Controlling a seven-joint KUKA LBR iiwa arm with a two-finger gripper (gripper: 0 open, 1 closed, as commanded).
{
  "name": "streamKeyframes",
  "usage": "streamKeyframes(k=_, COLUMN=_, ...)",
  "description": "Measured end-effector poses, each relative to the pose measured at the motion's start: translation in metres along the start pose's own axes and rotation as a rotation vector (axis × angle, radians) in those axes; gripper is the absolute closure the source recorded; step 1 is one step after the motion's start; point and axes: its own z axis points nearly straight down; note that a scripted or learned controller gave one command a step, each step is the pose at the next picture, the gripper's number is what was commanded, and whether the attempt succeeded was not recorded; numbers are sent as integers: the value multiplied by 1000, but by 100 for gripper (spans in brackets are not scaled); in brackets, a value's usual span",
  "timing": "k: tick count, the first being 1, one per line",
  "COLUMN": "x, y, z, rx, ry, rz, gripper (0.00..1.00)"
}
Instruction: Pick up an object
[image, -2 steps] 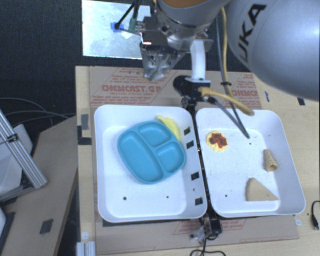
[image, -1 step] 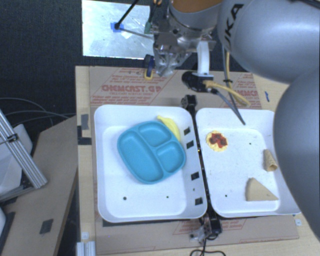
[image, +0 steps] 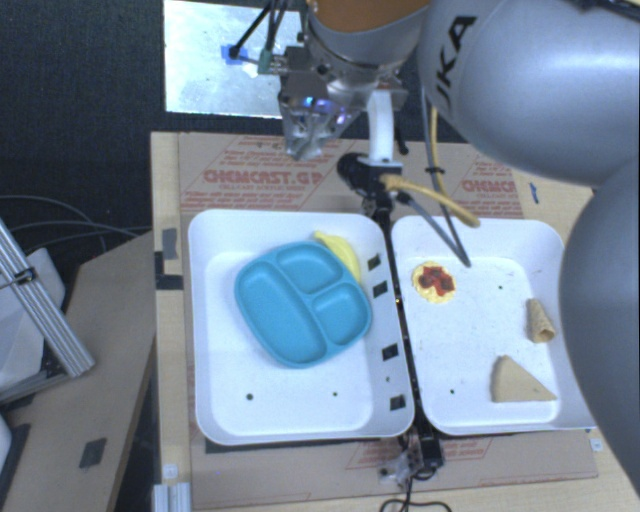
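A blue divided tray (image: 298, 308) lies in the left bin (image: 215, 390). A yellow banana-shaped piece (image: 342, 253) is tucked against the tray's far right edge. In the right bin (image: 470, 420) lie a small red and yellow round item (image: 434, 281), a tan wedge (image: 520, 382) and a small tan cone-like piece (image: 541, 320). My gripper (image: 305, 135) hangs high above the cardboard behind the left bin, apart from every object, with nothing seen in it.
The grey arm covers the top right and the right edge of the view. Black and yellow cables (image: 430, 205) hang over the bins' back junction. Black clips (image: 385, 320) line the wall between the bins. Metal framing (image: 40, 310) stands at the left.
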Motion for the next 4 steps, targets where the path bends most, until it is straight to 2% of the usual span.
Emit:
streamKeyframes(k=1, x=20, y=4, z=-84, rx=-5, ry=2, rz=-1, gripper=100)
streamKeyframes(k=2, x=-10, y=27, z=-54, rx=-1, ry=0, rz=3, gripper=100)
streamKeyframes(k=3, x=21, y=27, z=-128, rx=-7, ry=2, rz=-2, gripper=100)
streamKeyframes(k=4, x=-40, y=27, z=5, rx=11, ry=-5, rz=9, gripper=100)
